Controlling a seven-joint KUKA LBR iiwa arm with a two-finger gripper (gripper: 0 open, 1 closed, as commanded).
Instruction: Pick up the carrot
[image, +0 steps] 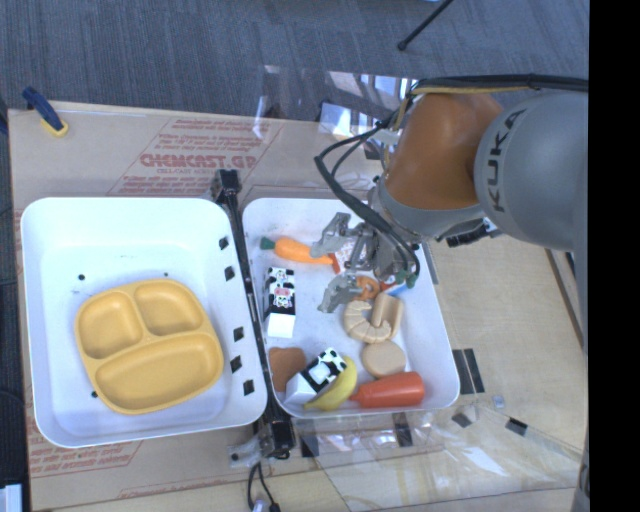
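Two white bins sit side by side on the counter: the left bin (40, 300) and the right bin (440, 345). The left bin holds one yellow divided plate (150, 345) with three compartments. In the right bin, counted from that plate outward: two black-and-white patterned blocks (281, 290) (322, 370), one brown piece (287, 362), one banana (338, 390), one carrot (295, 249), one red sausage-shaped piece (390, 390), and two tan wooden pieces (372, 318) (383, 357).

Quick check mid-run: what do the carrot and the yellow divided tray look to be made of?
Carrot: likely molded plastic, smooth orange body with uniform colour and a green tip, toy-like. Yellow divided tray: probably plastic too, matte with a soft sheen, rounded molded compartments.
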